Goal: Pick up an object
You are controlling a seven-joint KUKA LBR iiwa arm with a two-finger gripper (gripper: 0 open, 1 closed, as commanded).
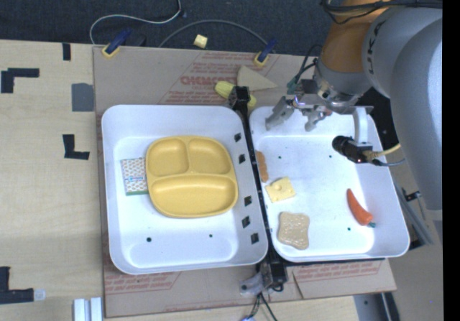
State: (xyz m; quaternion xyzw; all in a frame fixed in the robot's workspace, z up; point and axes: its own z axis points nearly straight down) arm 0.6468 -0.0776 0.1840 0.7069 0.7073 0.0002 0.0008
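Observation:
My gripper (295, 118) hangs over the far edge of the right bin (327, 169), its two grey fingers spread apart with nothing between them. In that bin lie a yellow cheese wedge (279, 189), a tan slice of bread (294, 230), an orange carrot (359, 207) near the right wall, and a small brown piece (262, 166) against the left wall. The left bin (122, 240) holds a yellow divided plate (192, 175) and a small patterned block (134, 175) beside it.
A black divider (248, 169) runs between the bins. A black fitting with a cable (352, 148) juts over the right bin's far right. Blue clamps (115, 44) and cables lie on the cardboard behind the bins.

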